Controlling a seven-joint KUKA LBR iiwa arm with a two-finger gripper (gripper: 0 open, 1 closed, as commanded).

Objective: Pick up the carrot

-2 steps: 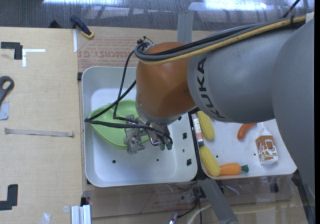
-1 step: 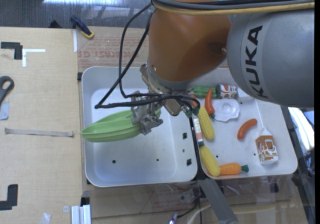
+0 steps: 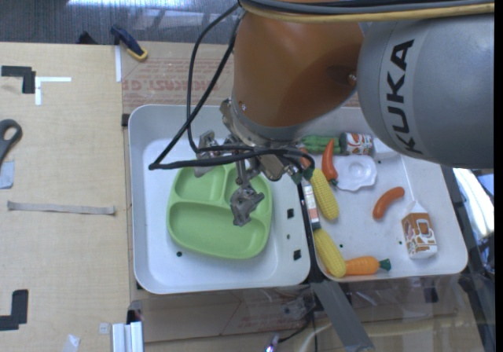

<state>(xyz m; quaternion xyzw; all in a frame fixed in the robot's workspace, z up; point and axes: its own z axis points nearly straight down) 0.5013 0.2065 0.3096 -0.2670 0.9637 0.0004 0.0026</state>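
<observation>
The carrot (image 3: 363, 265), orange with a green stub at its right end, lies near the front edge of the right bin (image 3: 448, 260), beside a corn cob. My gripper (image 3: 246, 206) hangs over the green divided plate (image 3: 206, 232) in the left bin (image 3: 145, 209), well left of the carrot. Nothing shows between its fingers. The big orange wrist band and grey arm cover the back of both bins.
In the right bin lie two corn cobs (image 3: 324, 193) (image 3: 329, 253), a red chili (image 3: 329, 160), a sausage (image 3: 387, 202), a white fried egg (image 3: 355, 173), a small carton (image 3: 418, 234) and a can (image 3: 358, 143). Black cables loop over the left bin.
</observation>
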